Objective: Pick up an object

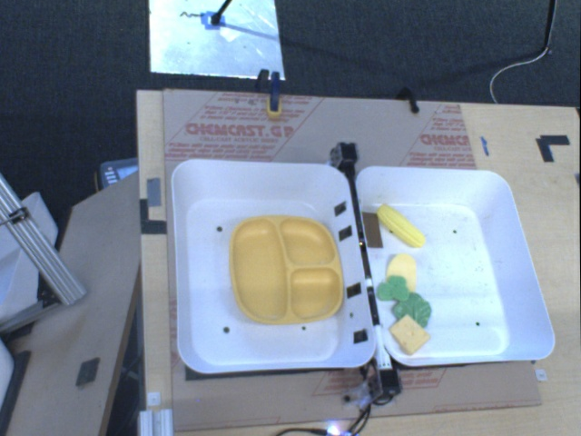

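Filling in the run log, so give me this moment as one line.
left bin: yellow divided plate | right bin: corn cob, green pieces, yellow pieces along left wall | nothing lifted

Glossy white plastic bins (272, 175); matt yellow plastic tray (286, 269).

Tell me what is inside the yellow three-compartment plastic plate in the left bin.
All three compartments of the yellow divided plate show bare yellow plastic, with nothing lying in them. The plate covers the floor of the left white bin beneath it, so whatever is under it cannot be seen.
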Available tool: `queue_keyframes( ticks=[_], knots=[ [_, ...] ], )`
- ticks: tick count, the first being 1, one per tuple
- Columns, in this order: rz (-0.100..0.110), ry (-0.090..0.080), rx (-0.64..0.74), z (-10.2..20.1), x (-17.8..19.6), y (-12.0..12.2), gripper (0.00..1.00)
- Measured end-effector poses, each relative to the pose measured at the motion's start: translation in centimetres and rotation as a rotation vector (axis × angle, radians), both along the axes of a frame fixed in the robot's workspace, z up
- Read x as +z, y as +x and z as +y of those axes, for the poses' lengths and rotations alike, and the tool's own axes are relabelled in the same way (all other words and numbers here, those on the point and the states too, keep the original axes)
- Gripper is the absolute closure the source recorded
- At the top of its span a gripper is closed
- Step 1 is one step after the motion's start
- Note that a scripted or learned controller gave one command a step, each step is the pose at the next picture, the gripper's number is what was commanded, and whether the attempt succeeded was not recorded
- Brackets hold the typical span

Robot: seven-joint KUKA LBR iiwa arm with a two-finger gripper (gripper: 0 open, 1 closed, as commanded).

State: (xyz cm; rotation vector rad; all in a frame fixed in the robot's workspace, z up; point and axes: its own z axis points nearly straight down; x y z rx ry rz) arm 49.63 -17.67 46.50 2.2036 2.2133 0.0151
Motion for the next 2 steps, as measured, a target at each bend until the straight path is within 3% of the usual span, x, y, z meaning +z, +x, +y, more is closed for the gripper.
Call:
queue_keyframes(
  ticks=[1,2],
  knots=[
    [0.026,0.009,0.003,4.1,-10.5,-1.0,1.0],
    [-0.003,0.001,0.001,4.4,7.3,-0.9,1.0]
  ],
)
